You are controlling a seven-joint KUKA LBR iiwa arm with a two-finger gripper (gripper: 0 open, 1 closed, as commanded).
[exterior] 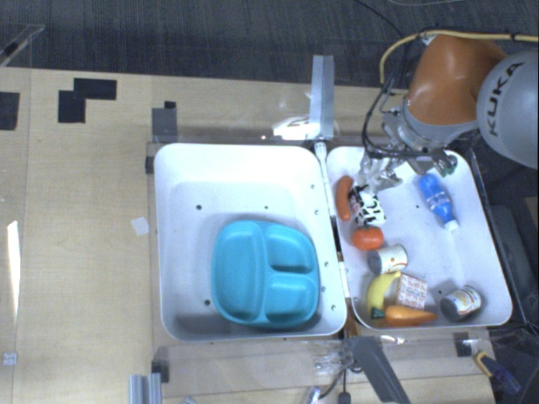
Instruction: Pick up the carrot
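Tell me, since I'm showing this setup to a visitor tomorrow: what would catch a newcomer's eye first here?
Probably the big blue divided plate, alone in the left bin. Next, the grey and orange arm, its gripper hanging over the crowded right bin near a black-and-white toy. The carrot lies at that bin's front edge, beside a banana.

One fixed cam above bench, slanted down, both bins (244, 162) in frame.
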